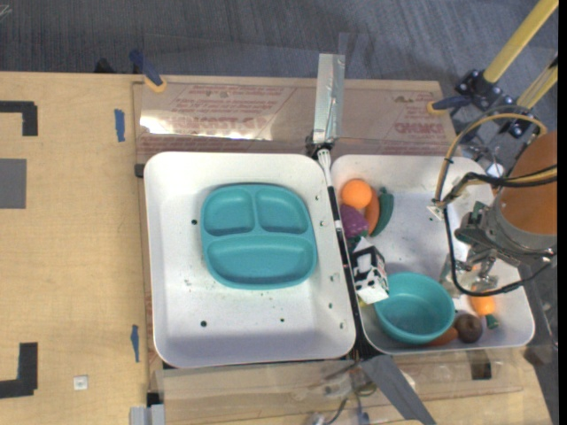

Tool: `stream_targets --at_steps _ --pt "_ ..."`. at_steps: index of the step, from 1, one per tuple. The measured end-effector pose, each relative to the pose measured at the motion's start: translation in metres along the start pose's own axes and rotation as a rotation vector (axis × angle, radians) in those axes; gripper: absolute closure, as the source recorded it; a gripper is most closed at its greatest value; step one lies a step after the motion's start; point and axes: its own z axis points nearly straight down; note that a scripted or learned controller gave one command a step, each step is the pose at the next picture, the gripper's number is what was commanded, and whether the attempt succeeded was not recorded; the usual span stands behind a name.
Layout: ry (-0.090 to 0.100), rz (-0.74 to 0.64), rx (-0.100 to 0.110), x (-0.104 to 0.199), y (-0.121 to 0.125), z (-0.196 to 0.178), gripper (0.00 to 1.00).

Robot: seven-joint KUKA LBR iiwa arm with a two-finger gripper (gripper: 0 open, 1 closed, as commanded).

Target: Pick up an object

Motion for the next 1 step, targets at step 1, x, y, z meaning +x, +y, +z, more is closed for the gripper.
stream_targets --at_steps 1 --pt "0.006 -0.313 -0.003 0.0213 -0.0025 0.0124 1.00"
